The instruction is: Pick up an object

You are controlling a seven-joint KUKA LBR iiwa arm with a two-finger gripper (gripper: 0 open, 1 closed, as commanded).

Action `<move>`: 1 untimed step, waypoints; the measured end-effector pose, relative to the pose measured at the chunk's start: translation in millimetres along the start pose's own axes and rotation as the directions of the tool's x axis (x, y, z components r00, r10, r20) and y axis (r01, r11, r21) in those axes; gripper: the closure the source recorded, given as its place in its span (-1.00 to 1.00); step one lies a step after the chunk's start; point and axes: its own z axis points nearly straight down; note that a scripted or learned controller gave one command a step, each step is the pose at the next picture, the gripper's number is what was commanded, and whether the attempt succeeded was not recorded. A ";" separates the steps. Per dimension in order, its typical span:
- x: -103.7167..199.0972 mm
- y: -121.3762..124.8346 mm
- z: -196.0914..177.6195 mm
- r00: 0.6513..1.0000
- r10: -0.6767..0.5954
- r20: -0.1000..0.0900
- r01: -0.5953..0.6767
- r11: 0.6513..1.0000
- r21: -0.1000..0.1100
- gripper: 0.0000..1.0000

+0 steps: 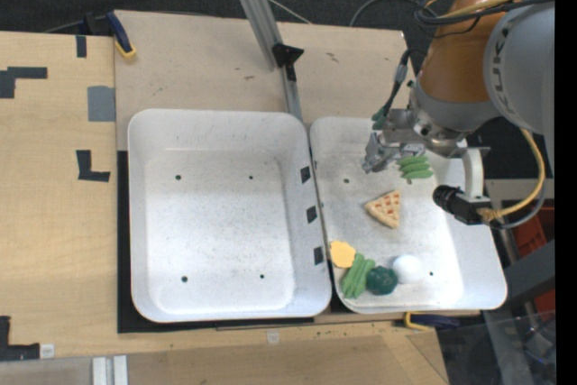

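Overhead, the gripper (389, 149) hangs above the far part of the right bin (469, 288), just left of a green ridged piece (416, 168); whether its jaws are apart or together cannot be told. Nearer lie a waffle wedge (385, 209), a white ball (407, 267), a dark green lump (381, 280), a green pod (358, 275) and a yellow piece (342, 254).

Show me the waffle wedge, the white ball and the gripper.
waffle wedge (385, 210), camera view, middle of its gridded face
white ball (407, 267), camera view, its top
gripper (379, 155), camera view, between its fingertips
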 end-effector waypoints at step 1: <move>50.0 -18.4 -9.3 1.000 -0.001 0.000 0.001 1.000 -0.001 1.00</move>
